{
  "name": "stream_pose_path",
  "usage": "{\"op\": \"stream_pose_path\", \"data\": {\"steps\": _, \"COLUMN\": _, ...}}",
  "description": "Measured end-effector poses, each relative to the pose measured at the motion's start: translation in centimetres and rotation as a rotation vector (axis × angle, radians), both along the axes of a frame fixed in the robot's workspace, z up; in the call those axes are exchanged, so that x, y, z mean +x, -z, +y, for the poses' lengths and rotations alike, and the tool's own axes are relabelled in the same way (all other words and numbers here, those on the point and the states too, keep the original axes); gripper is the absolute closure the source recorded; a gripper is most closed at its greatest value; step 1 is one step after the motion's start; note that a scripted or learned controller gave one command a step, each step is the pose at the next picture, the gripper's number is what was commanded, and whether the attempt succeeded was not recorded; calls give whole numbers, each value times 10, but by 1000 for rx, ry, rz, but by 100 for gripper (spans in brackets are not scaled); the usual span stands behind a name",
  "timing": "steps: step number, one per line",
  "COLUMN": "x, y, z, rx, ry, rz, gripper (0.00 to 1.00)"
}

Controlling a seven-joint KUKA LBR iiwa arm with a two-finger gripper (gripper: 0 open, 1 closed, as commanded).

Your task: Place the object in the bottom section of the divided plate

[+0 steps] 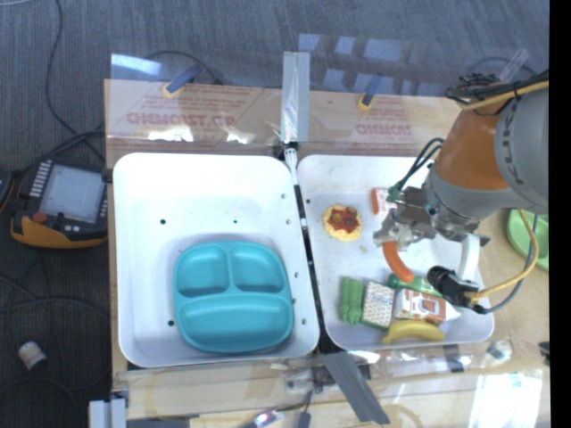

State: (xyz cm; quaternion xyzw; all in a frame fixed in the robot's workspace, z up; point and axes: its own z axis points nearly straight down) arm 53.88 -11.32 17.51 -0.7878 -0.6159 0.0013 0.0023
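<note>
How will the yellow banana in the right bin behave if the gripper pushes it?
The banana looks like a small plastic toy, so probably light and stiff. Its curved shape may let it pivot or slide. It lies against the bin wall, likely limiting travel.

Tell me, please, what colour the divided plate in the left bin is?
The divided plate is teal blue, plain and unpatterned, seen in the camera view.

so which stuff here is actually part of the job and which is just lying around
Part of the job:
- divided plate, teal, in the left bin
- end effector, over the right bin; which toy it goes for I cannot tell

Lying about:
- pizza toy
- carrot
- green toy
- small boxes
- banana
- pendant on the floor
</note>
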Motion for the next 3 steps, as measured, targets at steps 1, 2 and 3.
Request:
{"op": "stream_pose_path", "data": {"steps": 1, "x": -6, "y": -7, "z": 64, "rx": -1, "ry": 1, "rz": 1, "gripper": 100}}
{"op": "stream_pose_path", "data": {"steps": 2, "x": 1, "y": -10, "z": 115, "rx": -1, "ry": -44, "rz": 1, "gripper": 100}}
{"op": "stream_pose_path", "data": {"steps": 3, "x": -11, "y": -21, "z": 201, "rx": -2, "ry": -185, "rz": 1, "gripper": 100}}
